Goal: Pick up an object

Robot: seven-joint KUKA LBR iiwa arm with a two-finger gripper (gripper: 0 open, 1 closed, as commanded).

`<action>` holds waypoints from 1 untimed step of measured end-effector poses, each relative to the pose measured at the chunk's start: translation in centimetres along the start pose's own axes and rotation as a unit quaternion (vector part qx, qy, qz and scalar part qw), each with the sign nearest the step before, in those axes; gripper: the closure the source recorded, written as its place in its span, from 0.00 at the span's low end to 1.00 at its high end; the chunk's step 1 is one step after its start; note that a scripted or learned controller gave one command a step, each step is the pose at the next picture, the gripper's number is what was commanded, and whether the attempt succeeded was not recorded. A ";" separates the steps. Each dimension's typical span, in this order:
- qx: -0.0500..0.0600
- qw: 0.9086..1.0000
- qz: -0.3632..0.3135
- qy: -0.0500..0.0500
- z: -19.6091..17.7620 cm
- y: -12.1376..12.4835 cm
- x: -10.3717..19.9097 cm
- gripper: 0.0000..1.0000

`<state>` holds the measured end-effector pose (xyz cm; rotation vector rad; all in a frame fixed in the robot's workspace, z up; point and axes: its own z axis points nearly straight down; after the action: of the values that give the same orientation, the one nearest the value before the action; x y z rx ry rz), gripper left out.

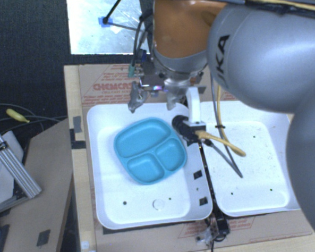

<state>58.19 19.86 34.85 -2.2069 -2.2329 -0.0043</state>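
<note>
Counter (75, 90) top is brown cardboard-like sheet with red printing, visible along the far edge and the near edge below the bins. Two shallow white bins sit directly on it side by side, touching along the middle seam: left bin (112, 205) and right bin (268, 190), right one speckled with dark flecks. Small dark tabs sit at the counter's left edge beside the left bin, and a dark clip with wires (217, 228) lies at the near end of the seam.
</note>
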 end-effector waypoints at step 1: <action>0.005 1.000 0.002 -0.002 8.8 -3.5 3.9 0.00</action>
<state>54.64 23.72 26.07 -2.2079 -2.2262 0.0111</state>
